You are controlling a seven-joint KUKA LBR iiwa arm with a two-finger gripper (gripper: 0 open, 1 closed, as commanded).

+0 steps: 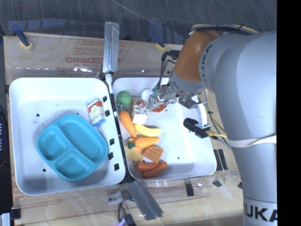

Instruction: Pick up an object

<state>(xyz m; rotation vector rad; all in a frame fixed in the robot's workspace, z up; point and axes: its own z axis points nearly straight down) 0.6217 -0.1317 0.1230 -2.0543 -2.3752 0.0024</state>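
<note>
- The right bin (pixel 200 161) is the landmark; it sits on the table (pixel 56 51) beside the left bin (pixel 19 126), and the two touch along a central divider.
- The arm (pixel 244 93) reaches in from the right, its orange band (pixel 190 55) above the far edge of the right bin.
- The claw (pixel 157 100) hangs low over the far left part of the right bin; whether it is apart or together cannot be told, since the tips are lost among the wrist parts and clutter.
- A red object (pixel 160 108) lies just under the claw; contact cannot be told.
- A green ball (pixel 124 98) sits in the far left corner of the right bin, with a small white ball (pixel 146 94) just to its right.
- A small carton (pixel 138 108) stands between the green ball and the claw.
- A carrot (pixel 127 122) lies along the left wall of the right bin, and a banana (pixel 146 130) lies just beside it toward the middle.
- A waffle (pixel 153 153) rests nearer the front, touching a sausage (pixel 151 167) by the front wall.
- In the left bin, a blue divided plate (pixel 73 147) lies tilted, with a small box (pixel 96 112) at its far edge, near the divider.
</note>
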